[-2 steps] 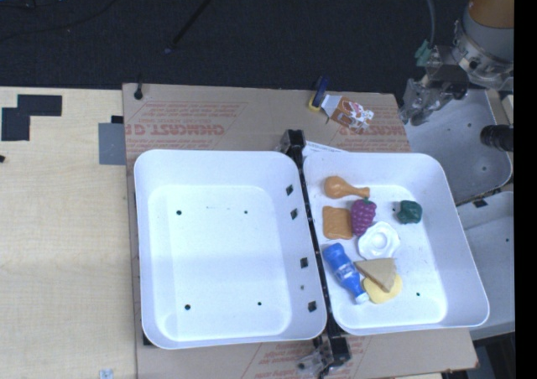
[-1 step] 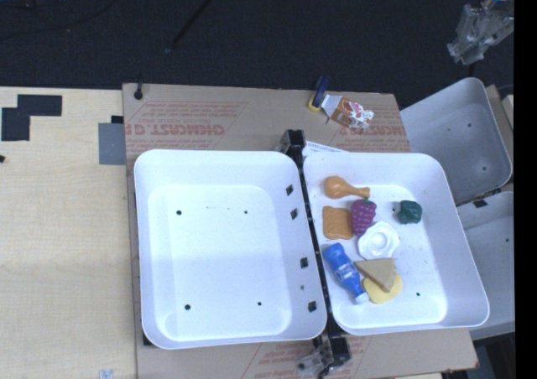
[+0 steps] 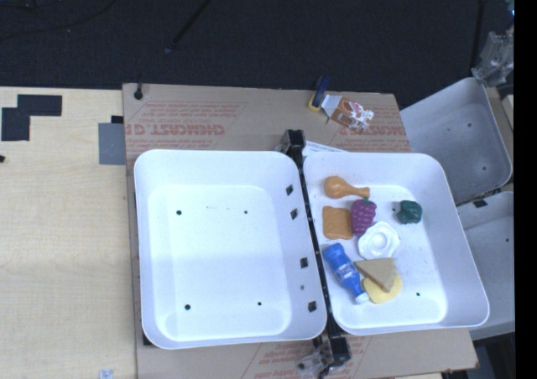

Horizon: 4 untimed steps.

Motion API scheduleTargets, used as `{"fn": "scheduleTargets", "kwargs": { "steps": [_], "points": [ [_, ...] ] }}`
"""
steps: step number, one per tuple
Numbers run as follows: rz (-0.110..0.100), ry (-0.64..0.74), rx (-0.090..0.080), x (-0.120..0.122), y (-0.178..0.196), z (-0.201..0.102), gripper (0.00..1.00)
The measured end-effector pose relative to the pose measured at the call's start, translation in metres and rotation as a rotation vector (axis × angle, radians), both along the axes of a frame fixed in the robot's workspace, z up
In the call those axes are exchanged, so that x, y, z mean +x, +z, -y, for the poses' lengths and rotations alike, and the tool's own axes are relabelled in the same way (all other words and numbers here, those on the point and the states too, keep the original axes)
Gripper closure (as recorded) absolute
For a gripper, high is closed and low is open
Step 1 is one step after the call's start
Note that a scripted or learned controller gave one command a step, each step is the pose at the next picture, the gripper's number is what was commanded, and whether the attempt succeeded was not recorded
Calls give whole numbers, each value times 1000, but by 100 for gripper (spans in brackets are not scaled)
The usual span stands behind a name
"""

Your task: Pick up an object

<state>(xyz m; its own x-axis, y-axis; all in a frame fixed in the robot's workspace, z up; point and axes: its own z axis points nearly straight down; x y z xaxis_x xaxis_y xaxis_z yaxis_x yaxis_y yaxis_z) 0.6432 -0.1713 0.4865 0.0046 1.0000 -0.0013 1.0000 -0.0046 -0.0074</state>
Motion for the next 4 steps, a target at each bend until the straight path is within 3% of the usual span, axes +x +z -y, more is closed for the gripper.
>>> {"fn": "scheduleTargets", "kwargs": {
  "steps": [1, 2, 3, 4],
  "points": [
    [2, 2, 1, 0, -17, 34, 100],
    [-12, 5, 7, -2, -212, 5, 100],
    [7, 9, 2, 1, -183, -43, 100],
    [24, 7, -4, 1, -29, -31, 100]
  ]
}}
